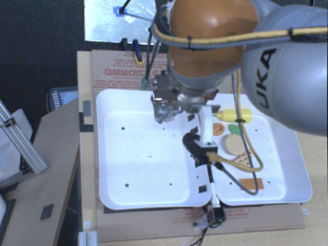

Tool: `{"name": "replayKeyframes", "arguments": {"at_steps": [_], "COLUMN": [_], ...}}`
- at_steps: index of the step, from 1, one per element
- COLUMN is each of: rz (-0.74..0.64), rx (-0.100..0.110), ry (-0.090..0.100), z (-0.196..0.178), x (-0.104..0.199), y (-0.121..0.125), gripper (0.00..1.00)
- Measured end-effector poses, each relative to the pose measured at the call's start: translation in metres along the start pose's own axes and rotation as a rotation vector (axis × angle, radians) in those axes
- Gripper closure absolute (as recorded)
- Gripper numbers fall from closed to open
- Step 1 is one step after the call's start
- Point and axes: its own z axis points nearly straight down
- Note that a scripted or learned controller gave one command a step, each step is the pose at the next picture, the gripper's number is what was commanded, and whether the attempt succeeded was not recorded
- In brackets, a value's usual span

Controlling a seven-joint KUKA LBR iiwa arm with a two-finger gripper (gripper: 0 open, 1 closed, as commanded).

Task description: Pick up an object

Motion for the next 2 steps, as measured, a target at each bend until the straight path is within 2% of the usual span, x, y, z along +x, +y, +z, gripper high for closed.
{"name": "replayKeyframes", "arguments": {"at_steps": [1,2], "rz": [-0.005,-0.001], "rx": [-0.007,-0.016], "ry": [0.004,0.007], "z": [0.103,0.137], "x": [0.024,0.032], "y": [-0.030,-0.009], "gripper": [1.00,1.00]}}
